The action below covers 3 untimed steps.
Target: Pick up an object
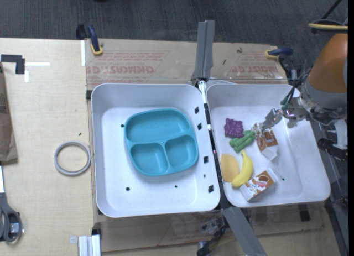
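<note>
Camera view shows the gripper (pixel 271 119) low over the far part of the right bin (pixel 310 188), reaching in from the right; whether it is spread or pressed together, I cannot tell; the small carton (pixel 266 140) lies just beside it on the near side, almost under the tip, its long axis running far to near; purple grapes (pixel 234 127) and a green piece (pixel 242 140) lie to its left; the banana (pixel 243 170) sits nearer; the blue tray (pixel 160 141) rests in the left bin (pixel 110 194).
</note>
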Tool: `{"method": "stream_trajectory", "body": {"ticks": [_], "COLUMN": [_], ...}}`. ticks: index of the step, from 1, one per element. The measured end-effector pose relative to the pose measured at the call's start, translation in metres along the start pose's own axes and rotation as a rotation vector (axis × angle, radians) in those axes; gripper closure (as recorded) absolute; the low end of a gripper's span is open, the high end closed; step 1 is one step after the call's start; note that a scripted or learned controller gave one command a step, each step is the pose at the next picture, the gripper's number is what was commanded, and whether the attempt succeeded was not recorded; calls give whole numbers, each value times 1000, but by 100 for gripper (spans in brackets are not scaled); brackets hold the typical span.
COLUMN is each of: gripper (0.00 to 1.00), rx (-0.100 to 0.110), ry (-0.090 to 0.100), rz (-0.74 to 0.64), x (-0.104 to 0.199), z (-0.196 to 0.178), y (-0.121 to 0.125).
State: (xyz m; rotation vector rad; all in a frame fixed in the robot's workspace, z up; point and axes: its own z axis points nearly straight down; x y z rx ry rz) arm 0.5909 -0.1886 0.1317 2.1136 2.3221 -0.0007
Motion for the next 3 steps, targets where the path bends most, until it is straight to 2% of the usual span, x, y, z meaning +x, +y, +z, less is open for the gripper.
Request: {"method": "stream_trajectory", "body": {"ticks": [1,2,3], "gripper": [0,100,100], "rx": [-2,-4,1], "ry": [0,-1,1], "rz": [-275,-270,-293], "x": [43,41,146], "z": [39,29,-80], "y": [-25,-25,-4]}}
